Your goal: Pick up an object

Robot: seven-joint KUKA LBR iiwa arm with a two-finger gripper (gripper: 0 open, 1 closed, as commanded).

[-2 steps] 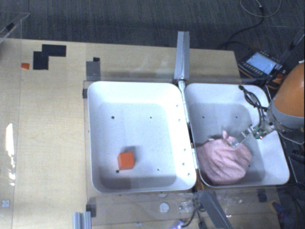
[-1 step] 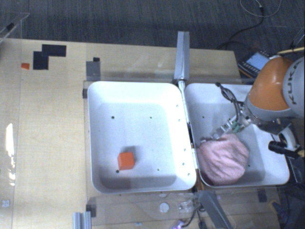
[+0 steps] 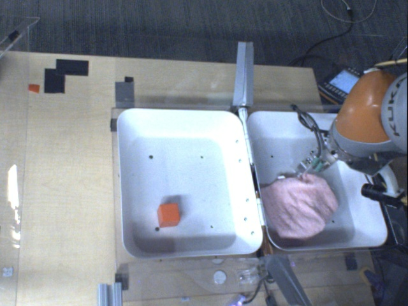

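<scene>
A pink crumpled cloth [image 3: 298, 205] lies in the front part of the right bin [image 3: 280, 139]. My gripper [image 3: 313, 165] reaches in from the right and hangs right at the cloth's far upper edge, its tip touching or nearly touching the fabric. A small orange cube [image 3: 169, 215] sits in the front left part of the left bin [image 3: 185, 132], far from the gripper.
A metal divider bar [image 3: 243, 75] runs between the bins at the back. The arm's orange band [image 3: 363, 115] looms over the right bin's far right corner. Black markers [image 3: 62, 74] lie on the wooden bench at the far left. Cables trail behind the right bin.
</scene>
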